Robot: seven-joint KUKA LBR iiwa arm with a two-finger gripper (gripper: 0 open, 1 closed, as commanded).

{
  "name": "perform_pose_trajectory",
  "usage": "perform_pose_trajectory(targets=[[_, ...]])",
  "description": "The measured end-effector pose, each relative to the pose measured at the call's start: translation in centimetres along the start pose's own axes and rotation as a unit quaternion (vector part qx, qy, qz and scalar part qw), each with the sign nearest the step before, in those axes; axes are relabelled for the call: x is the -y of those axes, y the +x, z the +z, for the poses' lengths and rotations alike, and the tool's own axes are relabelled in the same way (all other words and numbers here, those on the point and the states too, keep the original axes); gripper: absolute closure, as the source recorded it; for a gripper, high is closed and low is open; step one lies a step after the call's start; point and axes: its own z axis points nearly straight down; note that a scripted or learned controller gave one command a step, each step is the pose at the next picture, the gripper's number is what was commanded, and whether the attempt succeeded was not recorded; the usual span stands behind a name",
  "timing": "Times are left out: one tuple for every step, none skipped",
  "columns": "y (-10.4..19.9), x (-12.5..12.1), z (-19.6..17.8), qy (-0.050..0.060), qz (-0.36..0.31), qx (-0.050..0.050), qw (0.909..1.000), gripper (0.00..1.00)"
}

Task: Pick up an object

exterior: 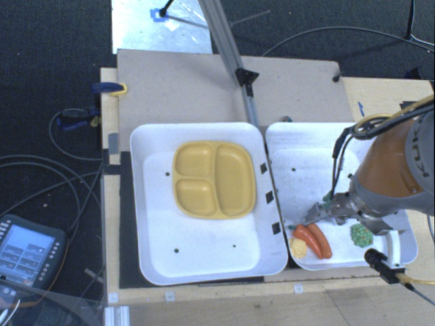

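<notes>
Over the right shallow white bin (285, 148), the grey two-finger gripper (318, 214) hangs just above a glossy red-orange toy sausage (318, 240); whether it is open cannot be told.

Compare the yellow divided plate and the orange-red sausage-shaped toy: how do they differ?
The yellow divided plate lies in the left bin; the orange-red toy lies in the right bin, near its front edge. The plate is broad, flat, with three compartments; the toy is small, long and rounded. The plate sits alone, while the toy has a pale yellow piece at its end and the gripper just above. Both rest untouched on white bin floors.
</notes>
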Motion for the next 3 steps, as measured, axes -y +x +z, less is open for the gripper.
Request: perform_pose_trajectory(targets=[[0.0, -0.2, -1.4, -0.004, -0.001, 0.001, 1.0000, 1.00], [0.6, 0.0, -5.9, -0.006, -0.002, 0.001, 1.0000, 1.00], [0.6, 0.7, -11.5, -0.007, -0.002, 0.002, 1.0000, 1.00]])
